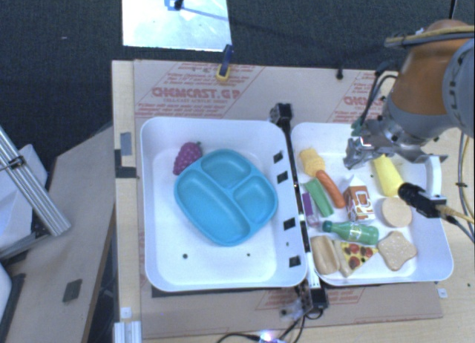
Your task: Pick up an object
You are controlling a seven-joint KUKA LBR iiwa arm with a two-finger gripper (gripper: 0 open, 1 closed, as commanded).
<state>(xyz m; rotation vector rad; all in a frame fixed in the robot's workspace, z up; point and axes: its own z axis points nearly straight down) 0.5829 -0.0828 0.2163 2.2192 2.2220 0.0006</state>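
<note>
I see the left bin (159, 208) holding a blue divided plate (225, 195) with a bunch of purple grapes (187, 157) just beside its upper left edge. The right bin (438, 260) is crowded: a banana (387, 174), a green bottle (352, 231), a carrot (331, 190), a hot dog bun (323, 254), a pizza slice (355, 255), toast (395, 249) and a small carton (359, 203). My gripper (358, 153) hangs over that bin's upper part, near the banana; I cannot tell how its fingers stand.

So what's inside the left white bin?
A blue three-compartment plastic tray and a purple toy grape bunch beside its upper-left edge. The bin floor beneath the tray is covered.
</note>
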